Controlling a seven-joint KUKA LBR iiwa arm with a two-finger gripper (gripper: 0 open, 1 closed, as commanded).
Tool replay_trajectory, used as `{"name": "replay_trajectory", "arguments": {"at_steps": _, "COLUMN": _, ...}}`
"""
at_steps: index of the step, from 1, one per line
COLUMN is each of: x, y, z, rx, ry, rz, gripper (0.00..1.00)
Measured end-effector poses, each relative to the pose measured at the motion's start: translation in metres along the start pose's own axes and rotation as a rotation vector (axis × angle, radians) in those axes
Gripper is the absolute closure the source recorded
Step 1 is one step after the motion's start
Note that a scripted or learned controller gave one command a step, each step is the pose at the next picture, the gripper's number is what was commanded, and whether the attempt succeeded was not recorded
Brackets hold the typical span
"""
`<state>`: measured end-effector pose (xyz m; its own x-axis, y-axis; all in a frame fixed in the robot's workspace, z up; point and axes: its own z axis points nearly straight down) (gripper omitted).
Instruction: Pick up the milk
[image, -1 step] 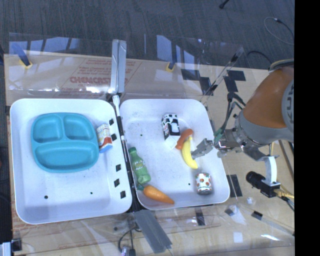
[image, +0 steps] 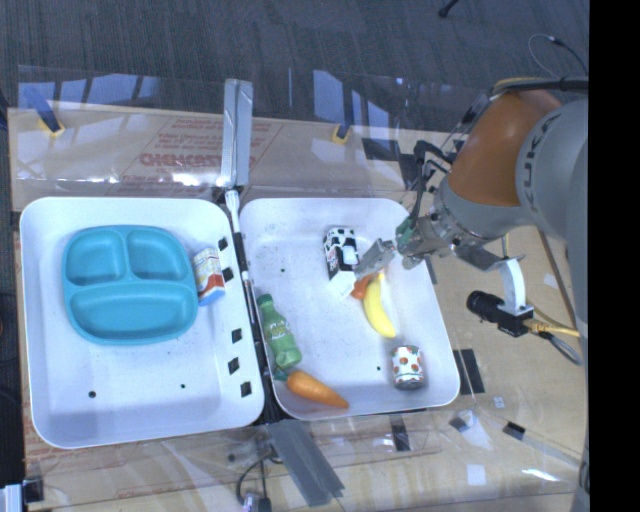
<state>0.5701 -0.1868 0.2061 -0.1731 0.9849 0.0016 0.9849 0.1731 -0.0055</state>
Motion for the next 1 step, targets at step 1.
{"name": "replay_trajectory", "arguments": {"at_steps": 1, "x": 0.0187, "y": 0.0768, "z": 0.0673, "rx": 0.000, "ry": 0.000, "rz": -0.099, "gripper": 0.00}}
